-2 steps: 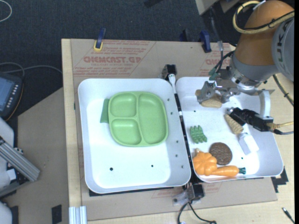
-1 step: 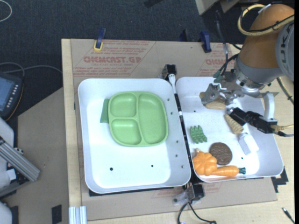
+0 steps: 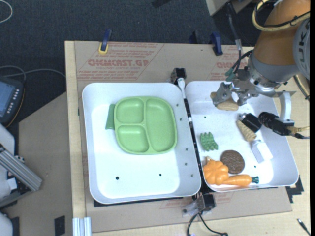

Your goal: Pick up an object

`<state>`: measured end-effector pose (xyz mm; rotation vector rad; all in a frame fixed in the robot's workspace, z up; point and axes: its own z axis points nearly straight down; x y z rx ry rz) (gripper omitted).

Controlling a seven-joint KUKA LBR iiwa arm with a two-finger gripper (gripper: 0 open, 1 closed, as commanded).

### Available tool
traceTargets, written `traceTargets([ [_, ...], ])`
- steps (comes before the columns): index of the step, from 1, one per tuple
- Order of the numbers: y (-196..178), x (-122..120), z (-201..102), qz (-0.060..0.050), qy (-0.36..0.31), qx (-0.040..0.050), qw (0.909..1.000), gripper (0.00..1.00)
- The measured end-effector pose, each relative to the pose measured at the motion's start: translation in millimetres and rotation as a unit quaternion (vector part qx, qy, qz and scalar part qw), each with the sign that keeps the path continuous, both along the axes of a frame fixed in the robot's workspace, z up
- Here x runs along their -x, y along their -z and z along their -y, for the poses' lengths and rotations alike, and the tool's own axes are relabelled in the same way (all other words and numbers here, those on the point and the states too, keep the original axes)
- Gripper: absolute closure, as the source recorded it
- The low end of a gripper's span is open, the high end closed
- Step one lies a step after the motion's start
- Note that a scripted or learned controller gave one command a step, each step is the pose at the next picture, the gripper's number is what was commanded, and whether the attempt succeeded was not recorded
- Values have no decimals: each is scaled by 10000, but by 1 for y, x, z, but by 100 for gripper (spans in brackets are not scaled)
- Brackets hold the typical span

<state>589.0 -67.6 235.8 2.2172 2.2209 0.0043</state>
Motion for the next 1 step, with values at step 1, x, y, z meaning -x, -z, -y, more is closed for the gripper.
traceTargets([
  [1,4,2,9,-23,13,0,10000,100],
])
